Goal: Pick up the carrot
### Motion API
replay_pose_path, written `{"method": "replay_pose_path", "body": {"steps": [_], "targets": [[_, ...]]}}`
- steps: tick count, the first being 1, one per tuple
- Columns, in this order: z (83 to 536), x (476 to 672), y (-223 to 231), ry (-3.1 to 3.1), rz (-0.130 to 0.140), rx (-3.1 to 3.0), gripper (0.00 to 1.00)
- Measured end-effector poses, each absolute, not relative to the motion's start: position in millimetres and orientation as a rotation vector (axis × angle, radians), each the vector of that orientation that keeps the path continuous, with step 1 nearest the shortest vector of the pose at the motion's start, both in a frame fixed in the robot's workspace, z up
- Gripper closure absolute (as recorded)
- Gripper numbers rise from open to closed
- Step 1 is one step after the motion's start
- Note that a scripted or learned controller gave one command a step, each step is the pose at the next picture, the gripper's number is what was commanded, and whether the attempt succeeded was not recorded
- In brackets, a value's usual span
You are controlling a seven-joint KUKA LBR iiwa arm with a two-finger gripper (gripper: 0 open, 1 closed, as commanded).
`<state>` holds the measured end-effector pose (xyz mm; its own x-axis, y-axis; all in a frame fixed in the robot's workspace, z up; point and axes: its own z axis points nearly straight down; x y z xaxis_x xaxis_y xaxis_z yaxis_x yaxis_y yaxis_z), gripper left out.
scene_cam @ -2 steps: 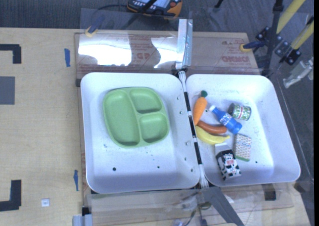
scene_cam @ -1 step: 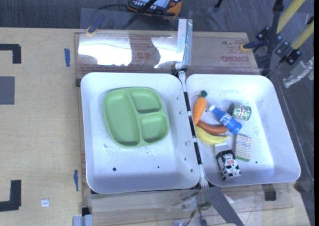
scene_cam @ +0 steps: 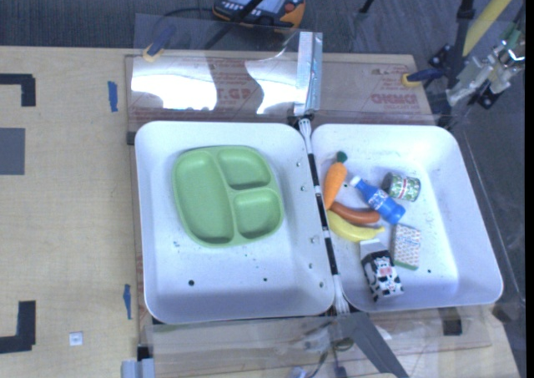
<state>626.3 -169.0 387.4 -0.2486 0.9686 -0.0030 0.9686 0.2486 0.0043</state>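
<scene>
Two white bins sit side by side on the bench. The left bin [scene_cam: 158, 268] holds a green plate [scene_cam: 227, 194] with three parts. The carrot [scene_cam: 334, 183] lies in the right bin [scene_cam: 450, 201], close to its left wall, with its green top pointing to the far side. Just near of it are a hot dog [scene_cam: 355, 214] and a banana [scene_cam: 354, 231] (the hot dog covers part of the banana). A blue bottle [scene_cam: 378, 199] and a green can [scene_cam: 403, 187] lie to the right. A little cow-spotted box [scene_cam: 383, 275] and a dotted packet [scene_cam: 406, 246] sit nearer; their print is too small to read. At the far right edge, some grey gear is cut off and hard to make out.
</scene>
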Motion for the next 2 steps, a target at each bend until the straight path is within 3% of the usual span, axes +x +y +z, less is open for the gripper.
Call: {"method": "replay_pose_path", "body": {"steps": [1, 2], "targets": [[387, 626.3, -169, 2.478, 0.002, 1.923, 0.00], [399, 627.8, -168, 2.477, 0.004, 1.914, 1.00]]}}
